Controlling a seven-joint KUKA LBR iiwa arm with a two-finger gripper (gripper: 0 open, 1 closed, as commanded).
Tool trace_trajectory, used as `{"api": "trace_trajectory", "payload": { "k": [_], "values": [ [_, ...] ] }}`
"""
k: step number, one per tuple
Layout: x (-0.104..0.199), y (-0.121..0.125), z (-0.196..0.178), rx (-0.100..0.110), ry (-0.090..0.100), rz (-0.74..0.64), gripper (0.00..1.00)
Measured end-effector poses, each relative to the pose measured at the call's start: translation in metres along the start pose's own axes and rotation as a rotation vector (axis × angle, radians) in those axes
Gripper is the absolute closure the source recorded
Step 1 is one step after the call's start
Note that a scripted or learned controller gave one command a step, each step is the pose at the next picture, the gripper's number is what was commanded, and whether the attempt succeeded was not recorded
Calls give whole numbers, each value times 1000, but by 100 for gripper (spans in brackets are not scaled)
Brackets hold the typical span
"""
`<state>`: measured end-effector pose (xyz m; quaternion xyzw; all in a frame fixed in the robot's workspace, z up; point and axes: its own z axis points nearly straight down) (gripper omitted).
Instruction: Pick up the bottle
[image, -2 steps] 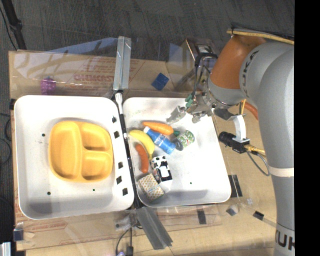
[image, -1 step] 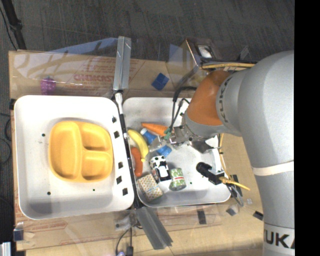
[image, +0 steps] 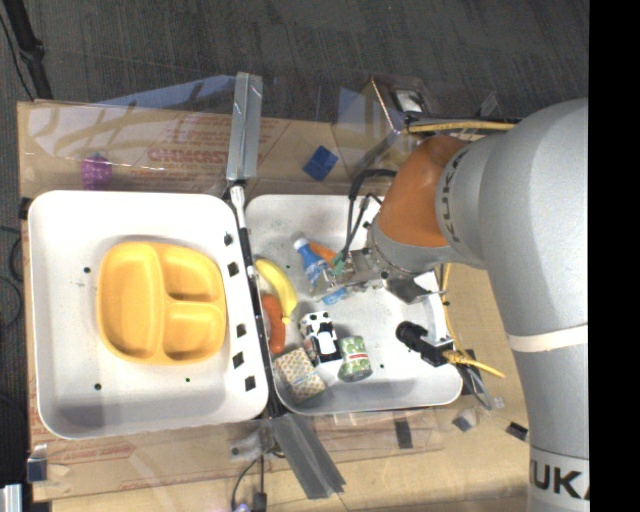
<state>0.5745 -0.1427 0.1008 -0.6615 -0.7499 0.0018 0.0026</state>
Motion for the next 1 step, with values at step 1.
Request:
{"api": "trace_trajectory", "payload": {
  "k": [1],
  "values": [
    [39,28,-144,-5,-1,38,100]
  ]
}}
